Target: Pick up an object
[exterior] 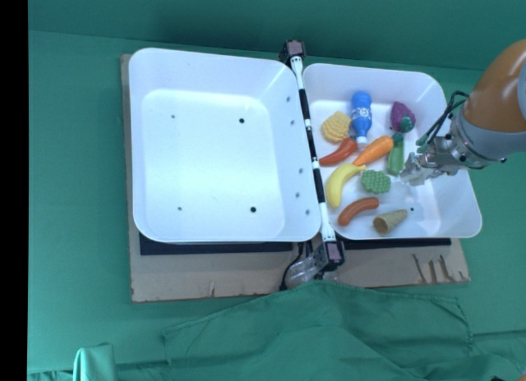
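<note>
Two white bins sit on the counter; the left bin is bare, the right bin holds small toy foods. Nearest the gripper is a green cucumber, probably light, stiff and slick, best taken across its middle. Whether the jaws are apart cannot be told.

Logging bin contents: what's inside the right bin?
Right bin: blue bottle, carrot, banana, sausage, cone, purple eggplant, others. The claw covers part of the floor.
</note>
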Robot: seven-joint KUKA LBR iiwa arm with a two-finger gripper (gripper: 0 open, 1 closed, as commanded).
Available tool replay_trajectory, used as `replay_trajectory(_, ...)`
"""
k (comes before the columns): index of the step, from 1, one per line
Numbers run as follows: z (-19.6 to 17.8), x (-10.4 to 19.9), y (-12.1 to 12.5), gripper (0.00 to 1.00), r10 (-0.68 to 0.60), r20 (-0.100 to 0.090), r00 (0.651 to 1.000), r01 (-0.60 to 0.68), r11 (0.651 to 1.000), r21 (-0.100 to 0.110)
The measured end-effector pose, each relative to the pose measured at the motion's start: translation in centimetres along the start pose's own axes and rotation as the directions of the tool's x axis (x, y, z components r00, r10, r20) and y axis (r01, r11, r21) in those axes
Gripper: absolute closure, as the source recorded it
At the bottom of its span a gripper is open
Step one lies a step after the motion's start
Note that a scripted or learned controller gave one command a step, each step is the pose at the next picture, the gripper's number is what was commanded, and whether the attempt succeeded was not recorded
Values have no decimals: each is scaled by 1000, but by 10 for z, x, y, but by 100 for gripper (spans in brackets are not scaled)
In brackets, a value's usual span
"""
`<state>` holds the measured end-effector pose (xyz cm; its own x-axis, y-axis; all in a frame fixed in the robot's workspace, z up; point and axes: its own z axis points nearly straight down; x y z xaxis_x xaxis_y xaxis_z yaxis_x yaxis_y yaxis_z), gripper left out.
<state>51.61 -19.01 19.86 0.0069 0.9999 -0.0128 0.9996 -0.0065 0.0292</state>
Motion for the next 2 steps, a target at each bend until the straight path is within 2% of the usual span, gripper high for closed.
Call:
replay_trajectory(1, -12, -2, 1, 100, 3, 3, 1000, -3, 1000, -5)
replay_trajectory(2, 13, 1, -14, 100, -2, -5, 1000, 2, 1000, 10)
